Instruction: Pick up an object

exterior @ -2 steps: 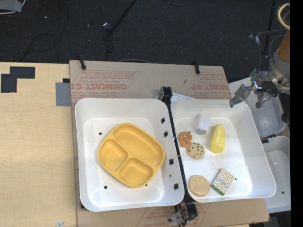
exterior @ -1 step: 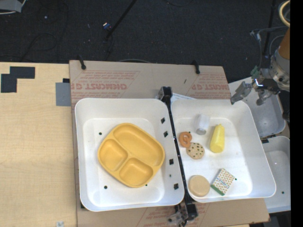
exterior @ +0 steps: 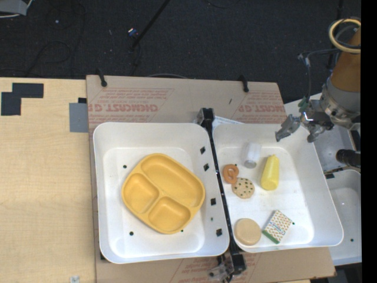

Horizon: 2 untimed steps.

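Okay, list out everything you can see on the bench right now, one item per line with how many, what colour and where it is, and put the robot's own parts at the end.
Bins: two, white, side by side on the bench.
Divided plate: one, yellow, three compartments, in the left bin.
Small cylinder: one, white, upper part of the right bin.
Bottle: one, yellow, lying in the middle of the right bin.
Pretzel: one, orange-brown, by the right bin's left wall.
Cookie: one, tan with dark chips, just below the pretzel.
Round disc: one, beige, bottom left corner of the right bin.
Small box: one, green and white, right of the disc.
Cardboard sheet: one, brown, under the bins.
Arm: one, grey and orange, at the right.
Gripper: one, grey, above the right bin's upper right edge.
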### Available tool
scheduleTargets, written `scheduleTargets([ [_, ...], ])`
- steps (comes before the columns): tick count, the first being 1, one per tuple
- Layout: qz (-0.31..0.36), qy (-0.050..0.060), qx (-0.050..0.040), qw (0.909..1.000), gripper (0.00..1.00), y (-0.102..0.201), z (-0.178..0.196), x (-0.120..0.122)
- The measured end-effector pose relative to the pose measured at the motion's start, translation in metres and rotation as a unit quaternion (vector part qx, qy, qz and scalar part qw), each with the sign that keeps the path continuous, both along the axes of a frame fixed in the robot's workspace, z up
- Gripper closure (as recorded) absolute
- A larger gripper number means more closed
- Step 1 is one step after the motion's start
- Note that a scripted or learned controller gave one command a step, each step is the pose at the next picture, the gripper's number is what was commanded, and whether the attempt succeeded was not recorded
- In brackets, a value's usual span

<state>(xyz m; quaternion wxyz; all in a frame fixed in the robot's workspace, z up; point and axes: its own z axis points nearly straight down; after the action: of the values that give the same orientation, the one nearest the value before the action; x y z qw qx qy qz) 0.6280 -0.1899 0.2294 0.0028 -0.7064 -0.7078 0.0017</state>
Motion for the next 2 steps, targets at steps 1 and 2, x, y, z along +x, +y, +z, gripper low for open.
scheduleTargets([
  [1,-0.001,0.001,0.0002,1.0,0.0,0.005,-0.057,-0.01],
  [2,-0.001,0.001,0.0004,1.0,0.0,0.01,-0.116,-0.02],
])
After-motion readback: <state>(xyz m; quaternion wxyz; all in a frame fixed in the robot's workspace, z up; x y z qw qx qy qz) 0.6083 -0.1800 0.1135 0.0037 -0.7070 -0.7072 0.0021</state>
